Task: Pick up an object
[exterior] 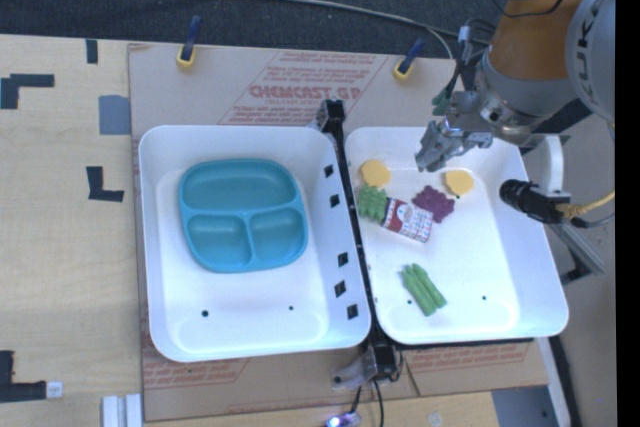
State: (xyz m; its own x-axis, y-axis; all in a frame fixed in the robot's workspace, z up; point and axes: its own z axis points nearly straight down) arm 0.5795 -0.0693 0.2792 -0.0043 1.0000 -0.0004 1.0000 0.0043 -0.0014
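Observation:
In the right bin [500, 295] lie several small toys: a yellow round piece [375, 173], a green leafy piece [372, 203], a red and white packet [408, 219], a purple grape cluster [434, 200], a yellow piece [459, 182] and a green bean pod [424, 289]. My gripper [436, 155] hangs above the bin's far part, between the two yellow pieces and just above the grapes. Nothing shows between its fingers.
The left bin [165, 295] holds a blue divided plate [242, 214]. A black divider [345, 235] runs between the bins. Two yellow and blue clamps [187, 50] [406, 65] pin the cardboard at the back. A black cable [300, 0] crosses behind.

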